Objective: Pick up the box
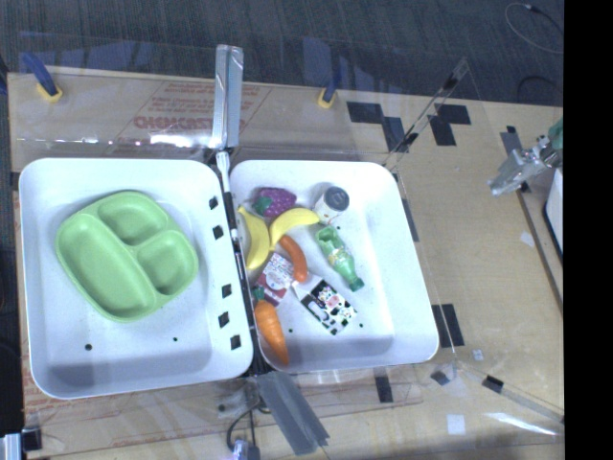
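- Nearest the bottom edge, in the right bin [407, 286], an orange carrot [271, 332] lies against the divider.
- Just beyond it, the box [330, 307], black-and-white patterned, lies flat on the bin floor, with a small red-and-white packet [275, 274] to its left.
- Farther back sit a green bottle [340, 257], two bananas [271, 232], a purple grape bunch [275, 200] and a small round jar [334, 199].
- The left bin [57, 353] holds a green divided plate [126, 254].
- At the far right edge, a grey metal part [522, 169], perhaps the gripper, is too unclear to tell if the claw is open or closed.

Gripper [520, 172] at the far right edge, grey metal, angled leftward
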`<control>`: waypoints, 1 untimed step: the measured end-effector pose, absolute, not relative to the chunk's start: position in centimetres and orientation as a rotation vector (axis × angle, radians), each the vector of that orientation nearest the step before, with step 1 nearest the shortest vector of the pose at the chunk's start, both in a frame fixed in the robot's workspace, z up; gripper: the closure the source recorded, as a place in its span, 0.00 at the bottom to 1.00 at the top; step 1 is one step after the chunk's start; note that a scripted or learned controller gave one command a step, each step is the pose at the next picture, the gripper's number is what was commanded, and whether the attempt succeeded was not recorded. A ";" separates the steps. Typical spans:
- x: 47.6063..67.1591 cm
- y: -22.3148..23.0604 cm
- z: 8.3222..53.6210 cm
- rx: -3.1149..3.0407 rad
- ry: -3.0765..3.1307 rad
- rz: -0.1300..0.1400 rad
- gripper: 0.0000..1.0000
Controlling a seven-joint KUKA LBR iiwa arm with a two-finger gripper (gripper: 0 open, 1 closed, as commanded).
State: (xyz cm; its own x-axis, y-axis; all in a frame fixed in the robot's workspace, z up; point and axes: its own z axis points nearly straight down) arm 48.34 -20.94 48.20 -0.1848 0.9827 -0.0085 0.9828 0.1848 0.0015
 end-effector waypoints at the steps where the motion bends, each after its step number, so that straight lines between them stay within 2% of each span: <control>1: 48.4 -20.9 49.3 1.993 2.417 -0.007 1.00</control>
State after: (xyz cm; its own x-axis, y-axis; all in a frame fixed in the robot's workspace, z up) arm 48.42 -20.91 49.29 -0.1906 0.9816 -0.0099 0.9817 0.1906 0.0020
